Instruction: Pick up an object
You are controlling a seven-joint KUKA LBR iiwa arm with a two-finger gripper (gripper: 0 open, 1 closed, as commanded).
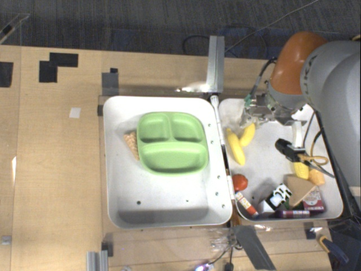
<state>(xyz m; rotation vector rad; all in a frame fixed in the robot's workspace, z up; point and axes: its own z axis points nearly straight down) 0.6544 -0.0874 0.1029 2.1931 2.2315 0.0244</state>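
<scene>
Over the right bin (333,208), arm (333,78) lowered for a pick.
Left bin (118,208) carries a green divided tray (171,141), apparently kept apart from loose items. End effector (256,110) sits above the yellow bananas (240,143) at the bin's far left; its opening I cannot tell.

Grey arm (338,89), orange wrist band (293,61)

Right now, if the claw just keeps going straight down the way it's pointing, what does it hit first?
Probably the upper yellow banana: the claw hangs right above its top end in the right bin. Depth is hard to judge from this slanted view, so it might land on bin floor just beside it.
</scene>
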